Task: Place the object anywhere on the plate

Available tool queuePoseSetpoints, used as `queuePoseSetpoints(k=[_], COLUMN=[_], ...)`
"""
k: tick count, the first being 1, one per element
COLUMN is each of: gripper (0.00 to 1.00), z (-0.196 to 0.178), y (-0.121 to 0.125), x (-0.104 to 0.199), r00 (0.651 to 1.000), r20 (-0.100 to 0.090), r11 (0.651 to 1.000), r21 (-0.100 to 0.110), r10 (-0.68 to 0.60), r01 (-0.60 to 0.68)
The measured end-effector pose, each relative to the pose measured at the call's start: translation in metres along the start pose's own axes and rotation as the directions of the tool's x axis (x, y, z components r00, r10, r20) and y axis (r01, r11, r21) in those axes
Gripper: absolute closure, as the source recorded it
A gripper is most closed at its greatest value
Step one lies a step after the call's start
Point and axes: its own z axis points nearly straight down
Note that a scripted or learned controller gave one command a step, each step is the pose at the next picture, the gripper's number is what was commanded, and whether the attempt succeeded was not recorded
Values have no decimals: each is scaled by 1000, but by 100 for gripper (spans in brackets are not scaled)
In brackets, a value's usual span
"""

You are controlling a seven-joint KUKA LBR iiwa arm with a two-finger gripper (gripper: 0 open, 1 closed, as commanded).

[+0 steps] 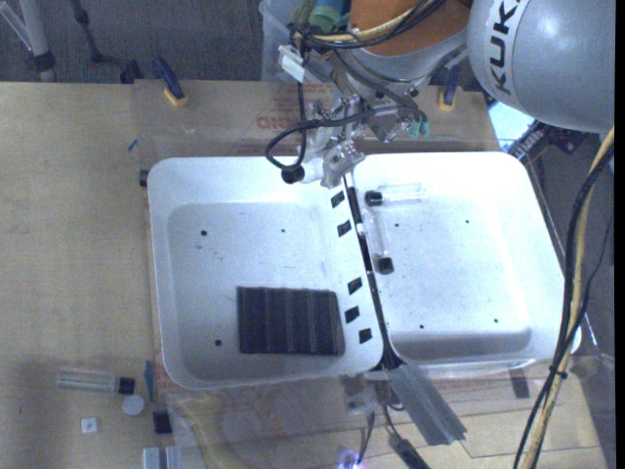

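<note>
I take the object to be the clear tube [398, 194] with a black cap lying near the far wall of the right bin [459, 291]; a second clear tube [377, 242] lies beside the divider. It looks light, stiff and slick, likely to roll, so I would pinch it across its middle. The gripper [337, 164] hangs over the far rim where the bins meet, and I cannot tell whether it is open or closed. The plate [290, 320], dark and ribbed, lies flat in the left bin [195, 262], with bare floor around it. The wooden desk [68, 213] carries small clutter at its near edge.
</note>
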Motion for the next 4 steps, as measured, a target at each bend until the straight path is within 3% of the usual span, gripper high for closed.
queuePoseSetpoints(k=[1,2,3,4], gripper=[100,100,100,100], z=[46,-2,-70,-15], y=[11,98,74,81], x=[-5,-49,-38,12], r00=[997,1000,935,949], r20=[-4,0,2,-5], r11=[997,1000,935,949], r21=[-2,-1,1,2], r10=[-80,9,354,316], r01=[80,-9,-354,-316])
